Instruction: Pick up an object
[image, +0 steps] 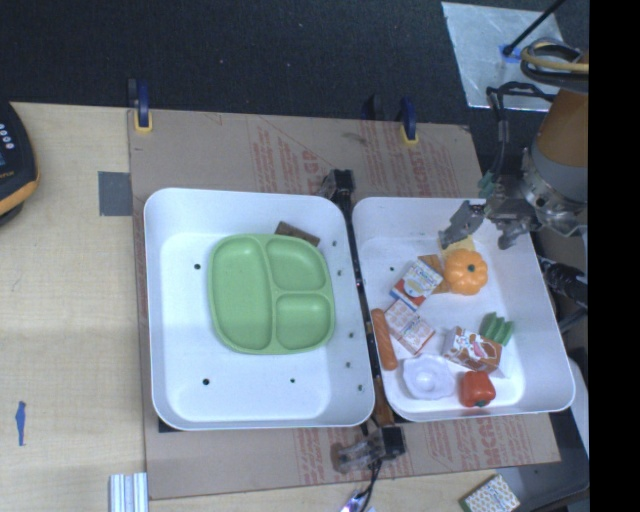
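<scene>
Pincer (487, 222) hangs over the far edge of the right bin (545, 300), fingers spread and pinching nothing, just above the toy pumpkin (465, 272).

From the left: the left bin (170, 300) carries a green divided plate (270, 292) with a small brown item (298, 234) tucked behind it, too hidden to name. In the right bin lie a carrot (382, 340), two small cartons (412, 305), a white cup (428, 379), a printed packet (473, 349), a red pepper (477, 389) and a green piece (495, 329).

My reading of the risks: the pumpkin is round and could roll from the fingers, and a yellowish scrap (459, 244) beside it might get caught instead. The arm's upper part is cut off at the right.
</scene>
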